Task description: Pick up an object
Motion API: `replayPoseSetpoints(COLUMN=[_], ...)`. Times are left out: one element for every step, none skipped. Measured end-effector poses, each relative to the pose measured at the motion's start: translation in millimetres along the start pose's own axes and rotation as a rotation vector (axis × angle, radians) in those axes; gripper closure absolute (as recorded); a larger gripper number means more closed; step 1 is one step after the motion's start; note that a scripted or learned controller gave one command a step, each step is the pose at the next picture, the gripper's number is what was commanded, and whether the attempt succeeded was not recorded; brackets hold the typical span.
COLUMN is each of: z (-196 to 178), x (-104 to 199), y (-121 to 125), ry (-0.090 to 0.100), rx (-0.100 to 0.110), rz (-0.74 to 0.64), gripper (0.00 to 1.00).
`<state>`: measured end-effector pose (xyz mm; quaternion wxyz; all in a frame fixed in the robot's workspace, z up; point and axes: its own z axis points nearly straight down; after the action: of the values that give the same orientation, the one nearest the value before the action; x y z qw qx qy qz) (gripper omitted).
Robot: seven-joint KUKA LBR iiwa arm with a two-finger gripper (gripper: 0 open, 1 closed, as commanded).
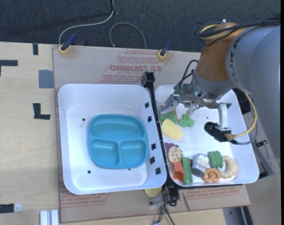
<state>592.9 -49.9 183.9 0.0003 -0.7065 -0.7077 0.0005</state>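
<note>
Camera view, from the left: pale wooden bench (20, 139) with dark tape marks, then a cardboard sheet (128, 68) printed in red, pinned at its far edge by two yellow-and-blue clamps. On the cardboard, the left bin (67, 102), glossy white and shallow, holding one smooth blue plastic tray (117, 141) split into three compartments. Down the middle, a black clip strip (153, 125) joining the two bins. In the right bin (245, 165): a yellow lemon-shaped piece (172, 129) and a small green lumpy piece (186, 122) just beside it, both right under the gripper (182, 104). Metal fingers spread apart, angled down toward the bin floor, nothing between them. Nearer the front rim, a crowded cluster: purple piece, dotted round cookie (175, 154), red and green sticks, small can (200, 162), green ribbed ring, pretzel (210, 175), pale doughnut (229, 167). Above the right bin, the grey arm with its orange band (217, 55), hiding the bin's far corner.
</note>
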Motion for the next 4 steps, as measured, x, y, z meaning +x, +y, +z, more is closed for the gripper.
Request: replayPoseSetpoints(z=[0,92,72,97], x=[-4,-58,-45,-47], y=[12,-42,4,56], ry=[0.001,0.000,0.000,-0.002], rx=[0.000,0.011,-0.003,-0.008], rz=[-0.001,0.007,-0.001,-0.002], gripper=[0.00,0.00,0.00,0.00])
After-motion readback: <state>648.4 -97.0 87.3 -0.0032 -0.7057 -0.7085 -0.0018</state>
